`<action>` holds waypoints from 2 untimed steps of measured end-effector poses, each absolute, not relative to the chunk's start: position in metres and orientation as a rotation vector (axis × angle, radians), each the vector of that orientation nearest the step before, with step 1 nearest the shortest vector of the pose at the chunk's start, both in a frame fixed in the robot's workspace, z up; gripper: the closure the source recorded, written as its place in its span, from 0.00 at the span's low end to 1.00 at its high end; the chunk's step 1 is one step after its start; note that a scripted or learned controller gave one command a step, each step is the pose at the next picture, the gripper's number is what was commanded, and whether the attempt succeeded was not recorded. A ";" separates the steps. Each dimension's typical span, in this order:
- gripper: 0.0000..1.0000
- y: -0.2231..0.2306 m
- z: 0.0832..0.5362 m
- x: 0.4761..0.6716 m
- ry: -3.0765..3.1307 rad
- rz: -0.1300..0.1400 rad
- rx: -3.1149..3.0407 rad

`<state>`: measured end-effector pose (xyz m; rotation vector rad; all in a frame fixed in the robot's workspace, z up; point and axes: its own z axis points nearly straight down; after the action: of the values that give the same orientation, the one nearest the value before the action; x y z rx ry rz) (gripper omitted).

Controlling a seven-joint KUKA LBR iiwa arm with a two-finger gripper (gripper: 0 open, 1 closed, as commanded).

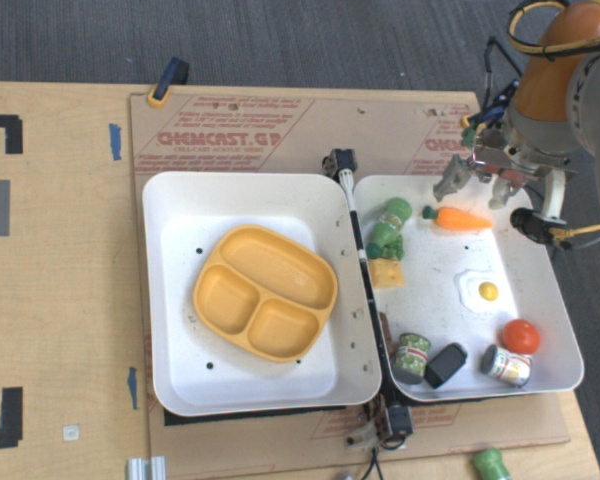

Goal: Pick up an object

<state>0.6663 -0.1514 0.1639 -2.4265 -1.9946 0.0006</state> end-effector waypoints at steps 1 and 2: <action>0.00 -0.168 0.085 0.625 -2.269 0.001 -2.172; 0.00 -0.160 0.082 0.660 -2.513 0.029 -1.839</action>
<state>0.6596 -0.1603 0.0822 -1.8387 -2.5129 0.0293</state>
